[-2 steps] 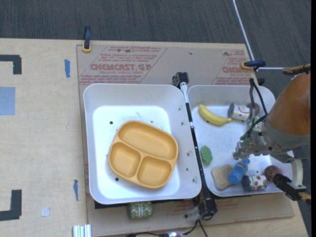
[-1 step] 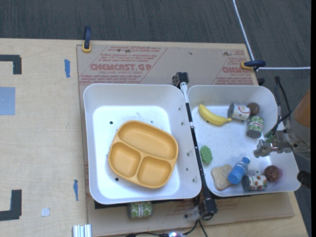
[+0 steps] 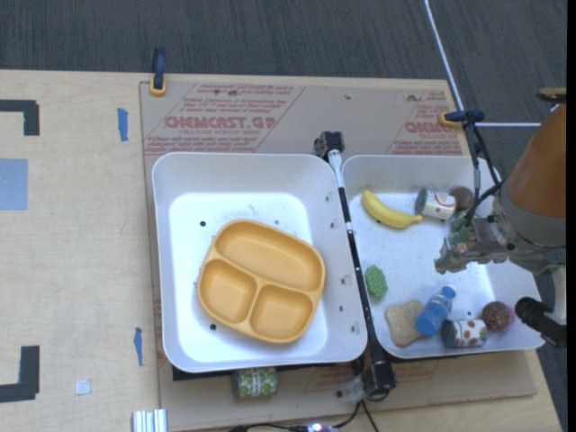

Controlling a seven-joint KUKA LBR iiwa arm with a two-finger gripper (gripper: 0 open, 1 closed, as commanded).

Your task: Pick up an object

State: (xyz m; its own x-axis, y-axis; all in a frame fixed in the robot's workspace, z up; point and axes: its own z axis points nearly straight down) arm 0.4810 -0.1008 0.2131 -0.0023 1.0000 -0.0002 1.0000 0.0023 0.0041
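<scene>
You could see the pincer (image 3: 461, 252) low over the right bin (image 3: 409, 167); whether it was apart or together, you could not tell. Nearest objects: a blue bottle (image 3: 435, 310) just below it, a yellow banana (image 3: 390, 212) to its upper left. The wooden bench (image 3: 72, 268) sat on dark carpet (image 3: 270, 21). A divided orange plate (image 3: 261, 280) lay in the left bin (image 3: 171, 241), well apart.
</scene>
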